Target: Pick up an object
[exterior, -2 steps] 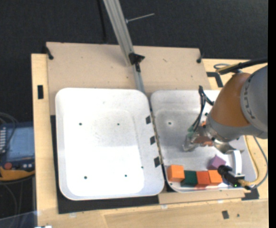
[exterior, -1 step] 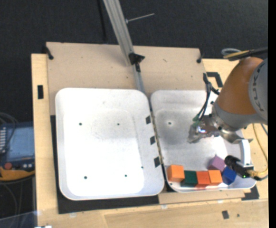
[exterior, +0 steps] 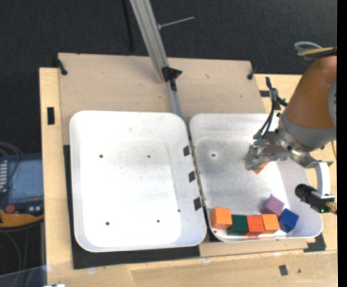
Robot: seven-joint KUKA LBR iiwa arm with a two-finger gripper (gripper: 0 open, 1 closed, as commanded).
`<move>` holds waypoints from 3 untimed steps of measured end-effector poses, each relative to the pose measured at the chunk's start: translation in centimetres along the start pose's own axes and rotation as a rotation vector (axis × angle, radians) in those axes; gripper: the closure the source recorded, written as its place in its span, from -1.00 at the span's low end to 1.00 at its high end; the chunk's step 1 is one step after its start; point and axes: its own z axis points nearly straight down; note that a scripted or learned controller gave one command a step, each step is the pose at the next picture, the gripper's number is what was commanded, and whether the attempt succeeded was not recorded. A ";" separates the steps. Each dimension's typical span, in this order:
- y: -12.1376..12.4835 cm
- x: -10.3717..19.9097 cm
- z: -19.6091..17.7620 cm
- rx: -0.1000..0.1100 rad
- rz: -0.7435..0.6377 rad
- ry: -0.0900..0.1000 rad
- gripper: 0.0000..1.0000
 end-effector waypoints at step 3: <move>-1.6 16.3 -1.2 0.008 -0.003 0.003 1.00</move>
